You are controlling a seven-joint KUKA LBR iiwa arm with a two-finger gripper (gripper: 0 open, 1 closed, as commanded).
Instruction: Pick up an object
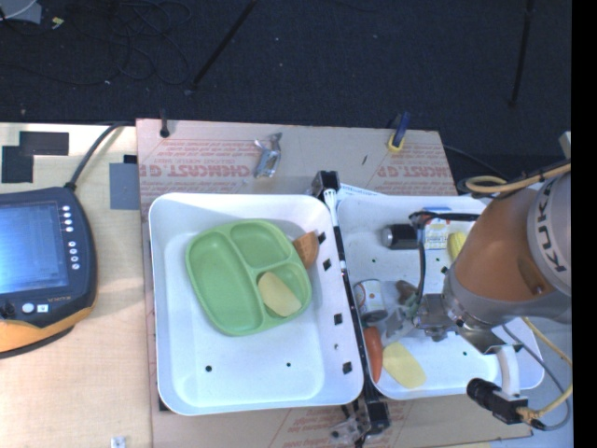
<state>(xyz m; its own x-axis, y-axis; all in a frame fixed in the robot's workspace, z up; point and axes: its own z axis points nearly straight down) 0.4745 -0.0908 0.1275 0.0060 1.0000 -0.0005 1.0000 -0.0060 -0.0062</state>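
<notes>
Two white bins side by side on the surface (392, 152). Left bin (177, 362): green divided plate (224, 278) holding a pale yellow piece (280, 293), brown item (307, 247) touching the plate's right rim. Right bin (438, 395): orange carrot-like object (374, 353) against the left wall, yellow piece (405, 366) just beside it, dark cylinder (401, 237) toward the far wall. Gripper (410, 317) lowered just above the yellow piece; grip state impossible to tell. Tablet (42, 255) left of the left bin.

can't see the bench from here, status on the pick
Gripper low in right bin, grasp unclear. Carrot and yellow piece lie beside it, not lifted. Arm covers much of the bin.
</notes>
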